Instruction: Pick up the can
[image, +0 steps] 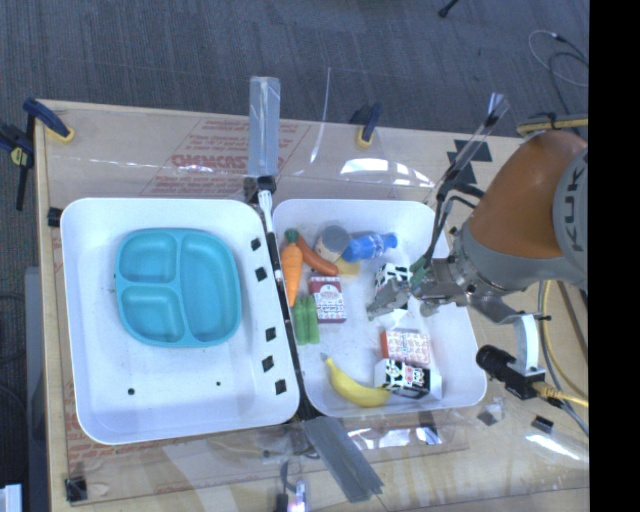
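While the grey two-finger gripper (392, 297) hovers mid right bin, its fingers looking parted and holding nothing, you are approaching; next, steer toward eleven o'clock, where the small silver-topped can (332, 242) lies beside the carrot.

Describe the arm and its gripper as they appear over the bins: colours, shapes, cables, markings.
The arm is a bulky rounded grey body with a broad orange band on top and part of dark lettering on its right side. Thin dark cables run along its left. The gripper is a small metallic grey assembly with dark parts, at the end of a grey wrist.
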